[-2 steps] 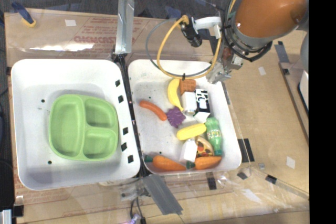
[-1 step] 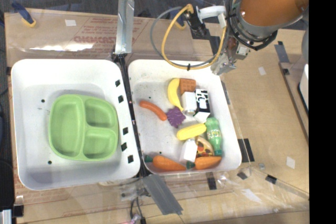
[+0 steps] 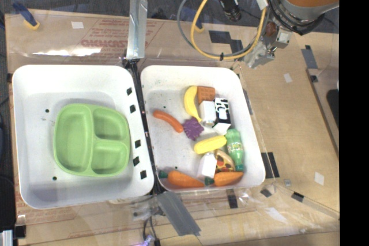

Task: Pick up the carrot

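Observation:
The carrot [image 3: 183,180], orange with a small green top at its left end, lies along the near wall of the right bin [image 3: 151,141]. A second orange piece [image 3: 228,178] lies just to its right in the near right corner. My gripper [image 3: 263,53] hangs outside the bin, past its far right corner, well away from the carrot. It is below the orange wrist band at the top right of the camera view, and nothing is seen in it.
The right bin also holds a red sausage [image 3: 167,120], a banana [image 3: 191,102], purple grapes [image 3: 193,128], a green bottle [image 3: 234,147] and several other toy foods. A green divided plate [image 3: 91,139] sits in the left bin [image 3: 23,124]. Yellow cable [image 3: 202,8] loops beside the wrist.

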